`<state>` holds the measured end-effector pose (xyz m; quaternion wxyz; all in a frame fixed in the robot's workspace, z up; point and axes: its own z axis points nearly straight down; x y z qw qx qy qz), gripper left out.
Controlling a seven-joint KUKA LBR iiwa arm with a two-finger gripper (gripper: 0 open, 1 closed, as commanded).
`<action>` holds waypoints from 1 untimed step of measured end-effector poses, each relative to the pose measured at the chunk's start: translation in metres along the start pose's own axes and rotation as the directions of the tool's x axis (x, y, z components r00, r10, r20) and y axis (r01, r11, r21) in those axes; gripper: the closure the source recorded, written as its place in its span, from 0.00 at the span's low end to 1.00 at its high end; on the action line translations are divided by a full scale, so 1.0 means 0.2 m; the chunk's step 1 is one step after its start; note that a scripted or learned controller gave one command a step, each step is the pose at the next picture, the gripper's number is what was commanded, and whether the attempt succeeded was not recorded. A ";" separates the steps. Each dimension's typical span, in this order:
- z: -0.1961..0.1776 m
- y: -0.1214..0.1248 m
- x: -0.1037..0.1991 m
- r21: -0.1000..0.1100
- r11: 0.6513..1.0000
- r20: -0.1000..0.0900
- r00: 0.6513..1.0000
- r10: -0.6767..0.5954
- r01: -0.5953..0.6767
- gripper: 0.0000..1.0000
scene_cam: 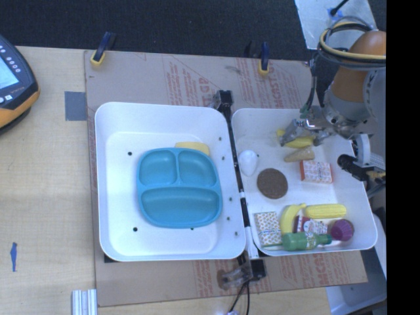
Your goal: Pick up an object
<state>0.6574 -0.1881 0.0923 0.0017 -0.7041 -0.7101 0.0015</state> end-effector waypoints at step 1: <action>0.00 -0.21 0.04 0.003 1.000 0.000 1.000 0.007 -0.007 0.00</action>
